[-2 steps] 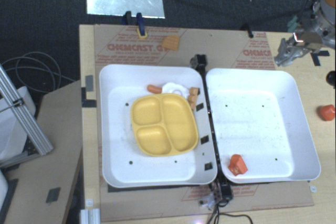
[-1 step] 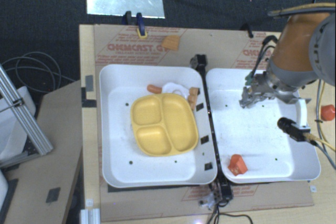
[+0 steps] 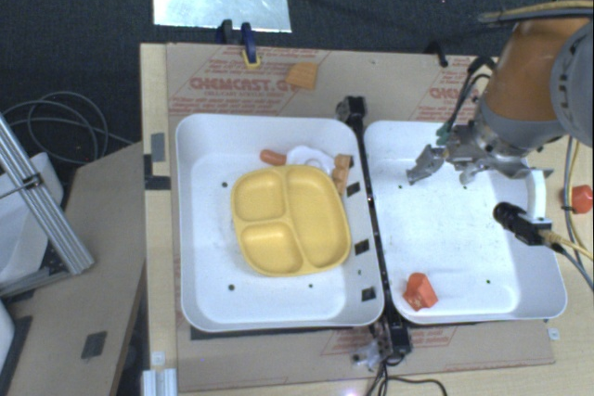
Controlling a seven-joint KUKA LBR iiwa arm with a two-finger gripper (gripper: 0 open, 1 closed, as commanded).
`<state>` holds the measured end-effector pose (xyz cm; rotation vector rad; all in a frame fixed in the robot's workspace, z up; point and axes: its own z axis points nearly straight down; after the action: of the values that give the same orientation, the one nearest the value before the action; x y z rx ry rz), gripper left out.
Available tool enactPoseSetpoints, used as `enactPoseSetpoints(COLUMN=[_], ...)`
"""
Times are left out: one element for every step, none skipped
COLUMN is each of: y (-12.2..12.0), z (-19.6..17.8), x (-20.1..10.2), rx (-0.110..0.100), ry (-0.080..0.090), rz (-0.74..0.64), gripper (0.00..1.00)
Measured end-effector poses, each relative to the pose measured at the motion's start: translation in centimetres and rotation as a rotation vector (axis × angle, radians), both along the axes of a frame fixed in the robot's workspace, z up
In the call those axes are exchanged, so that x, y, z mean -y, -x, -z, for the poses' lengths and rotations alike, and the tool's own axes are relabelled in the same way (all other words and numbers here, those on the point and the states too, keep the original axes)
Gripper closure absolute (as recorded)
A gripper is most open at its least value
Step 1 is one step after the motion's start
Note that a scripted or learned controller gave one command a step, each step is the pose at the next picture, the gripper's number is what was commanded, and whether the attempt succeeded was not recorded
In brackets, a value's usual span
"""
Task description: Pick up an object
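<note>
Bench (image 3: 186, 74) of brown board carries two shallow white bins side by side, with a black divider strip running between them. The left bin (image 3: 200, 292) holds a yellow divided plate (image 3: 288, 220) with three compartments, lying flat near the bin's middle. Just past the plate's far edge lie a small orange sausage-shaped piece (image 3: 273, 158), a white piece (image 3: 311, 157) beside it, and a tan block (image 3: 342, 168) close to the bin's right wall. The white piece touches or slightly underlies the plate's rim; which of the two cannot be told.

The right bin (image 3: 538, 301) holds one orange block (image 3: 419, 290), resting near its front left corner, close to the front wall and well apart from everything else. The rest of that bin's floor shows only a few small dark spots.

The arm, grey with its orange band, reaches in over the right bin's far right corner. The gripper (image 3: 429, 164) hangs above the far left part of the right bin, its metal fingers pointing toward the divider. Whether those fingers stand apart or together cannot be told; nothing is visible between them. The gripper is well apart from the orange block.

On the bench beyond the bins, near its far edge, lies a tan square (image 3: 302, 75) with a blue and yellow clamp (image 3: 249, 46) just to its left.
</note>
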<state>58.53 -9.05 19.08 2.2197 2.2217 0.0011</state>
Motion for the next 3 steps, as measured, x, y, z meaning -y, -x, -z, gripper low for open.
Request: enactPoseSetpoints(y=[10.3,8.6,9.8], z=[-9.2,-8.1,-20.1], x=[3.9,-3.8,-9.8], rx=[0.002,0.001,0.015], ry=[0.001,-0.003,-0.003], rz=[0.006,-0.011,-0.012], gripper=[0.00,0.00,0.00])
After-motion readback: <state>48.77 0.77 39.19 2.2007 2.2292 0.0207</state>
